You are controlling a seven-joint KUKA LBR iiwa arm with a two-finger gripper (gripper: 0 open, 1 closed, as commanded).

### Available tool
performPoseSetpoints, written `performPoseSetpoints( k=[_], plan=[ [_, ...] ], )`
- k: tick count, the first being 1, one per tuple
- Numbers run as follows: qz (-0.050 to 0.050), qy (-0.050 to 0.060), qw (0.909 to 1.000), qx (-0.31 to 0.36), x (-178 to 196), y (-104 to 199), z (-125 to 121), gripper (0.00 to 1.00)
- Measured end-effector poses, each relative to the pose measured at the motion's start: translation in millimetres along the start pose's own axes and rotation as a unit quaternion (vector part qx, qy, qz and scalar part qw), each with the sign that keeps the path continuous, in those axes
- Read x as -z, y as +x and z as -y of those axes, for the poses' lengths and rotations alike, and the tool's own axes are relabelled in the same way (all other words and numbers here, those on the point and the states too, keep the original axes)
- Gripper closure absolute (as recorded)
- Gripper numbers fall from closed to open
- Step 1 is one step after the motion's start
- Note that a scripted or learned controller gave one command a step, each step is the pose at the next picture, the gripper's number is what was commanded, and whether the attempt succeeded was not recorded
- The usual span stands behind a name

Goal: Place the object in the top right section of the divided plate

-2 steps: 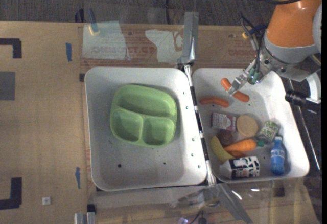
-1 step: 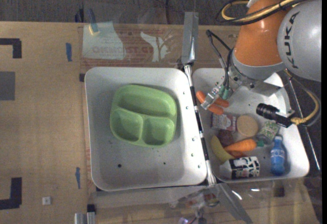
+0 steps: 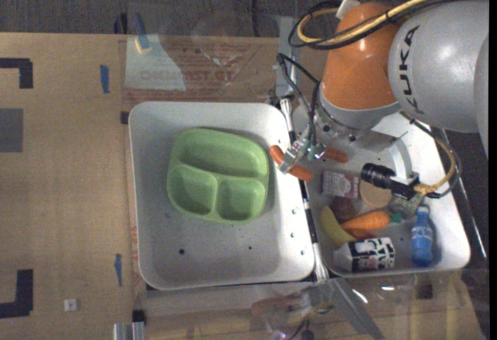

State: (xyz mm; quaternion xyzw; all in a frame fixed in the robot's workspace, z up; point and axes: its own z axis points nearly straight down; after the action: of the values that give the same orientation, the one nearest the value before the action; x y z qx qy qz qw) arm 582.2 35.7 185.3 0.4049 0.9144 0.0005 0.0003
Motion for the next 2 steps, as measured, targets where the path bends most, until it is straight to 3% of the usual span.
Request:
performPoseSetpoints(
  k=[1, 2],
  plan=[
    [0.0, 0.0, 1.0, 0.0, -0.1, -0.3, 0.3, 0.0],
    [0.0, 0.0, 1.0, 0.0, -0.1, -0.3, 0.3, 0.0]
  ],
)
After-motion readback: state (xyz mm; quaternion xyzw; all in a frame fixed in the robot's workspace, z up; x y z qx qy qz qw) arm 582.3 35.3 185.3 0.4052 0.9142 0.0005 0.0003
